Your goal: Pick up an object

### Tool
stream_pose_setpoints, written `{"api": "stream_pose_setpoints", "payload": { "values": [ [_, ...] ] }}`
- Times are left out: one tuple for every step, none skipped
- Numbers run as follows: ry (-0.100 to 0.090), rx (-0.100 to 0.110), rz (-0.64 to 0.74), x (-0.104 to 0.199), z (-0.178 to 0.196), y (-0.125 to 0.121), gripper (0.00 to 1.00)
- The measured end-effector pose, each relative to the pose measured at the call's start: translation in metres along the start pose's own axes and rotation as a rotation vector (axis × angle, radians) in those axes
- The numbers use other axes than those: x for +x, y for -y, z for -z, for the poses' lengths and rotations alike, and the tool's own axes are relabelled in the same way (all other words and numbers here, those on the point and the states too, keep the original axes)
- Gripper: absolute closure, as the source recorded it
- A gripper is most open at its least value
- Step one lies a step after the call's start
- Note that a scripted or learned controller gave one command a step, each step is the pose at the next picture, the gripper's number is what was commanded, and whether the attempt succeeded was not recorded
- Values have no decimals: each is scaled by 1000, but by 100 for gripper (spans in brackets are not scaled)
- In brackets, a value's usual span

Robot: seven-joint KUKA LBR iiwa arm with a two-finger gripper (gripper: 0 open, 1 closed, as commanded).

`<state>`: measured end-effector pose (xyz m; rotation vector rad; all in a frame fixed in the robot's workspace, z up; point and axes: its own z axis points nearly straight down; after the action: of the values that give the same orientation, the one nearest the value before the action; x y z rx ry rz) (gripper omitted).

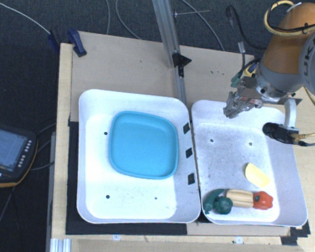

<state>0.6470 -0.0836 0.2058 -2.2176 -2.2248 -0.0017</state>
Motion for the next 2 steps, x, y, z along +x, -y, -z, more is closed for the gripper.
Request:
{"api": "stream_pose_setpoints", "payload": {
  "values": [
    [0,-1,0,41,6,11,100],
    [0,0,1,94,2,20,100]
  ]
}}
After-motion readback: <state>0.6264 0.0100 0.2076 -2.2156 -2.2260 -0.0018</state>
